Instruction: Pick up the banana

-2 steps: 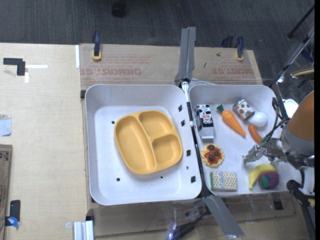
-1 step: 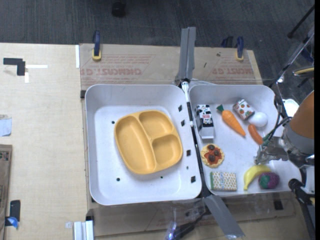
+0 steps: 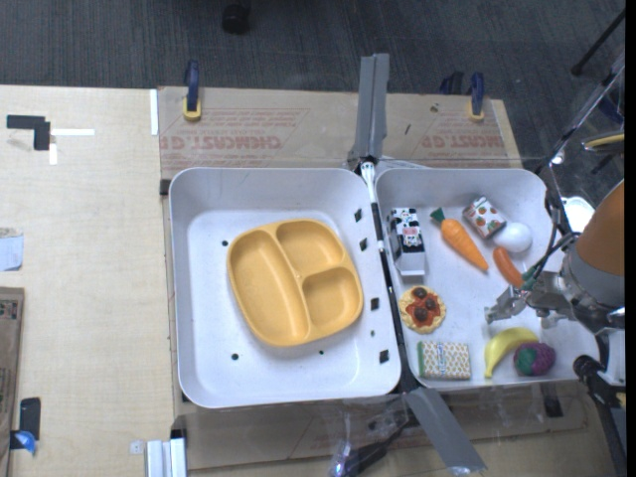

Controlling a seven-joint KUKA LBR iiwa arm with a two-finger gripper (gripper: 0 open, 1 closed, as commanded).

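A small yellow banana (image 3: 507, 348), curved and lying flat, rests near the front of the right bin (image 3: 452, 182), just left of a purple ball-like toy (image 3: 534, 359) and right of a speckled cracker-like square (image 3: 443, 360). The pincer (image 3: 517, 304) hovers just above and behind the banana, its metal fingers (image 3: 502, 310) pointing left over the bin floor and slightly spread, with nothing between them. Behind the banana lie two carrots (image 3: 463, 243), a white egg (image 3: 514, 237) and a small tart (image 3: 422, 308).
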